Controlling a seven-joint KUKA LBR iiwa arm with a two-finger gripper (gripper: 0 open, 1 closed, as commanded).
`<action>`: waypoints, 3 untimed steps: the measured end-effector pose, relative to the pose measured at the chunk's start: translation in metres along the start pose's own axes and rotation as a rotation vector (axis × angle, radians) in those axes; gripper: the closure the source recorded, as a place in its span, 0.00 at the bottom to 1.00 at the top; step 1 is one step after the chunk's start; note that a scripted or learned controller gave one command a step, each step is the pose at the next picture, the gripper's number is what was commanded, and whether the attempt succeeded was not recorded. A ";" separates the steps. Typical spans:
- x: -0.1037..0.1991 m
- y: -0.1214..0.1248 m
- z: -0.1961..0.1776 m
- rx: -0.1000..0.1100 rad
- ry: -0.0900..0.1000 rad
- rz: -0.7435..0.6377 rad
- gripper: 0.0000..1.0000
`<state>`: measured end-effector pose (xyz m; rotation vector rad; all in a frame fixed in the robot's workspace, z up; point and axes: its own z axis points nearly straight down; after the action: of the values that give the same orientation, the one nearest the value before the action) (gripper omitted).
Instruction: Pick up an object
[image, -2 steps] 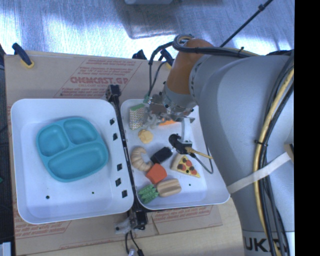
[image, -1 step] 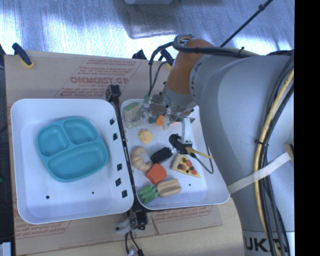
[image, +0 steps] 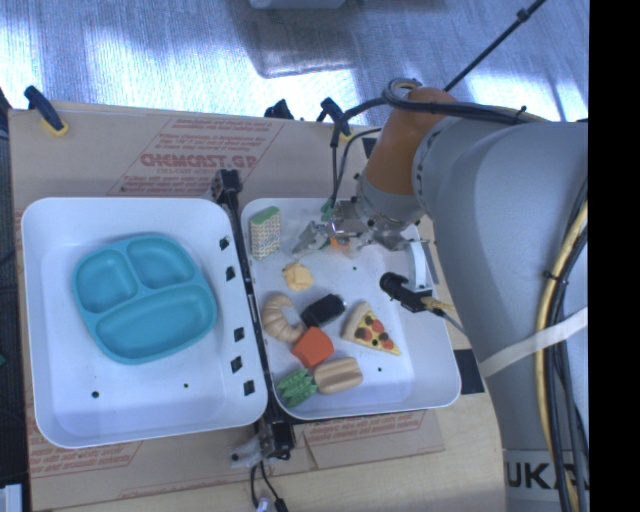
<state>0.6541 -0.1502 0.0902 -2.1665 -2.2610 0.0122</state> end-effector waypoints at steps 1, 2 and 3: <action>-0.031 0.001 -0.061 -0.012 -0.004 -0.171 0.00; 0.003 -0.066 0.000 -0.008 -0.001 -0.069 0.00; 0.002 -0.066 -0.011 -0.007 -0.001 -0.073 1.00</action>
<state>0.5881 -0.1507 0.1015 -2.0863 -2.3424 0.0051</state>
